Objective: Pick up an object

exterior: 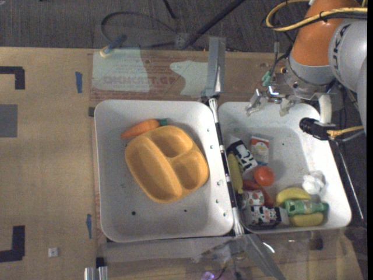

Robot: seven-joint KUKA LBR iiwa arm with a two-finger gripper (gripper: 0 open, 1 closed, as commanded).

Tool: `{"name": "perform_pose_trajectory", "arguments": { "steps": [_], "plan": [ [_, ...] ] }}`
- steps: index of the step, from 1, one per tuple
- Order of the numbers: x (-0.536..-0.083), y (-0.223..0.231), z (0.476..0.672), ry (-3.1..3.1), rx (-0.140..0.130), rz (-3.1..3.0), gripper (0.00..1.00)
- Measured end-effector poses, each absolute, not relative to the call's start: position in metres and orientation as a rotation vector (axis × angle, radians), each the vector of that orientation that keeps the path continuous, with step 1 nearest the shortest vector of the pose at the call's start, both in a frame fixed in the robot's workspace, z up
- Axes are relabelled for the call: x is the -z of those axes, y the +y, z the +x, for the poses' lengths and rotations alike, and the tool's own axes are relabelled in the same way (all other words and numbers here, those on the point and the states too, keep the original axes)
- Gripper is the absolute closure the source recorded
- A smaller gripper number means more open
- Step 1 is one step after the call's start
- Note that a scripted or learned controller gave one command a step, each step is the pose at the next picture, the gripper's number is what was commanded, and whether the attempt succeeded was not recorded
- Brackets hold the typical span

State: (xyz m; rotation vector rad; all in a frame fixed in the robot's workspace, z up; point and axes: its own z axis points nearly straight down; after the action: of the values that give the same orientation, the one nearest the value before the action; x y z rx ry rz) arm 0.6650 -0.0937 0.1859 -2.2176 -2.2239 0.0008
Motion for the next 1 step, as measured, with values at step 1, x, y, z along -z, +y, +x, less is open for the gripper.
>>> {"name": "perform_pose_trajectory", "arguments": {
  "steps": [1],
  "plan": [
    [-0.0868,-0.1286,0.6427,-2.156,0.004,-2.289,0.00]
  ]
}}
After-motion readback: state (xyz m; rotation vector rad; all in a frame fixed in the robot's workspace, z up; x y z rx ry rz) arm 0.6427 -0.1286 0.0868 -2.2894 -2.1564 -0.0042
